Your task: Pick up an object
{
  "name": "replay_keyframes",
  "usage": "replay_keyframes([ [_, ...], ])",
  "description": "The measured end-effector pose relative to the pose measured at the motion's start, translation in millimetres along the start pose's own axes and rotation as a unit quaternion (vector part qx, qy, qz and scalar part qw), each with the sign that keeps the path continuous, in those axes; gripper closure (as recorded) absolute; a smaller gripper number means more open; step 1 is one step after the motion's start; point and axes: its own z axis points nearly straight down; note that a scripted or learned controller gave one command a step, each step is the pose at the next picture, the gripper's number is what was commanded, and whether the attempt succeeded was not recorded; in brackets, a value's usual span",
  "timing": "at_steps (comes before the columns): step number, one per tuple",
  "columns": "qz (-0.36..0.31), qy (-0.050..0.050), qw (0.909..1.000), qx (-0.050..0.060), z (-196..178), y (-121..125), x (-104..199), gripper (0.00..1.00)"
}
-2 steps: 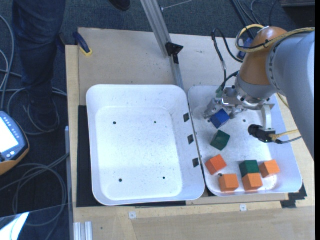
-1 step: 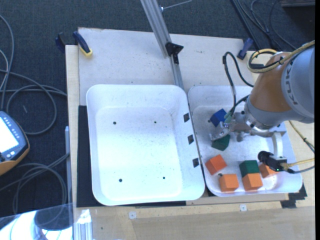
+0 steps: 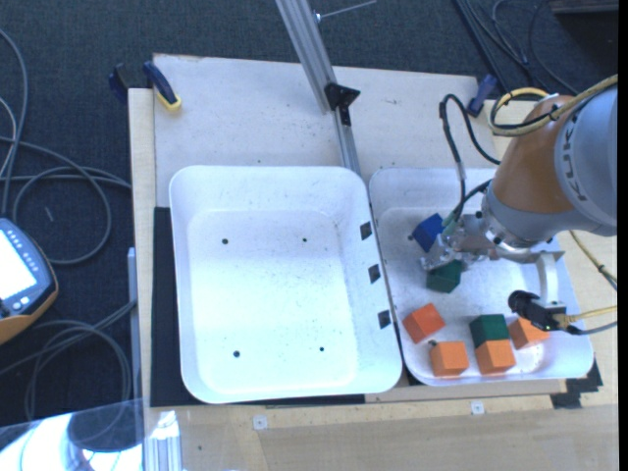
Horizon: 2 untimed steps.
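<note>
**Operator:** While the arm hangs low over the right bin (image 3: 392, 189), I make the pick not yet done. My end effector (image 3: 444, 260) sits down among the blocks, right at a dark green block (image 3: 445, 278), with a blue block (image 3: 428, 231) just at its eleven o'clock. I cannot tell from up here how the end effector is set, or whether it has hold of anything; the wrist hides too much.

**Colleague:** So nothing is lifted?

**Operator:** As I judge it, no. Every block I can see looks to be lying on the bin floor. The approach seems made; the close, the lift and the proof of a hold are all left.

**Colleague:** Count the load for me.

**Operator:** Two white bins on the counter (image 3: 245, 116): the left bin (image 3: 196, 263) at nine o'clock of the arm, and the right one where I am working. In the right bin I count seven blocks. One blue. Two green: the dark one at the end effector, and a second green block (image 3: 489, 330) towards five o'clock. Four orange: one orange block (image 3: 424, 322) at six o'clock, another (image 3: 449, 358) below it near the front rim, a third (image 3: 495, 358) under the second green, and a fourth (image 3: 524, 333) partly hidden behind black cabling at four o'clock.
</note>
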Motion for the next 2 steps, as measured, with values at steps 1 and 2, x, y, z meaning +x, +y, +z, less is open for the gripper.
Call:
replay_keyframes([
  [1, -0.005, 0.001, 1.0, -0.005, -94, 52, 80, 1.0],
  [2, -0.003, 0.001, 1.0, 0.003, -89, -2, 125, 1.0],
])
